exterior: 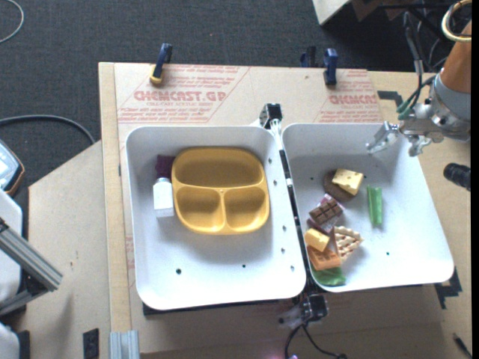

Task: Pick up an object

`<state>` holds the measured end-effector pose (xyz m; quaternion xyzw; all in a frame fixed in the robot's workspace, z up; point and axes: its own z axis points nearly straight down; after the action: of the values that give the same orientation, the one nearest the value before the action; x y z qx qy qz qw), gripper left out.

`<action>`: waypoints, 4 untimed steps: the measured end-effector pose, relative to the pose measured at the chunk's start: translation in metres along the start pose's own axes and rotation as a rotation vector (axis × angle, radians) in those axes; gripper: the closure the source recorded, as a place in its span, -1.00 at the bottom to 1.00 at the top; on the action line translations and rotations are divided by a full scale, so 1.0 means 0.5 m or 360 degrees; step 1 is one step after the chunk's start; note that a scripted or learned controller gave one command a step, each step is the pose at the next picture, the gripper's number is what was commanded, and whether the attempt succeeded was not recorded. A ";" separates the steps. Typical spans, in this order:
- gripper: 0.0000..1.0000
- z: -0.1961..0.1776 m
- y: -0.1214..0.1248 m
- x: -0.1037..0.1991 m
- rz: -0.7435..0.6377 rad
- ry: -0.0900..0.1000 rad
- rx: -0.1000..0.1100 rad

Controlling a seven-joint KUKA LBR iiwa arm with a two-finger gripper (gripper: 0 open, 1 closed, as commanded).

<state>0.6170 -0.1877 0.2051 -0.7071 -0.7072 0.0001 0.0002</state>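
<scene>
Gripper (pixel 397 137): it hangs over the far right corner of the right bin (pixel 419 253), at the end of the grey arm (pixel 456 88) that reaches in from the right; two metal fingers (pixel 380 139) stand apart with nothing between them.
Right bin: white and shallow, it lies on the right half of the bench (pixel 112 223), its left rim touching the left bin (pixel 142 223).
Cheese wedge (pixel 347 180): pale yellow, near the middle of the right bin, resting on a brown piece; it is the item nearest the gripper, yet clear of the fingers.
Green stick (pixel 374 204): just right of the cheese wedge, lying lengthwise toward the near rim.
Chocolate bar (pixel 325 212): brown and gridded, below the cheese wedge, close to the bin's left wall.
Waffle piece (pixel 346 239): tan lattice, beside an orange and yellow block (pixel 320 250) near the near left corner.
Green leaf (pixel 329 277): at the near rim, partly under the orange block.
Left bin: it holds a yellow divided tray (pixel 220 189) with three compartments, set toward the far side.
White bottle (pixel 163 197): against the tray's left edge, with a dark purple item (pixel 165 163) just beyond it.
Bench: a board with red print, held by two clamps (pixel 160 62) at its far edge.
</scene>
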 end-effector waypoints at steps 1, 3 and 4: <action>-1.00 0.126 0.005 0.001 -0.0001 0.0003 0.0010; 1.00 0.195 0.013 0.002 -0.0002 0.0000 -0.0017; 1.00 0.067 0.022 -0.006 -0.0001 -0.0006 -0.0014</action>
<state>0.6279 -0.1909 0.1714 -0.7068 -0.7074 -0.0017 -0.0044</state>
